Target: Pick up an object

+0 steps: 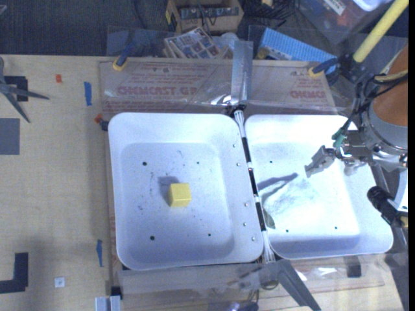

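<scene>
A small yellow block (180, 195) is sitting in the middle of the left bin (130, 135). Over the right bin (305, 235), the gripper (319, 161) is hanging with its fingers open, holding nothing.

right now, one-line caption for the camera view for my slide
Yellow block sits alone in the left bin while the arm's end effector hovers over the right bin.

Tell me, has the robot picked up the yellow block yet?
Not yet. The yellow block lies alone on the floor of the left bin, so nothing looks done. The claw is over the right bin, away from the block. Left to do: cross to the left bin, grab the block and lift it.
</scene>
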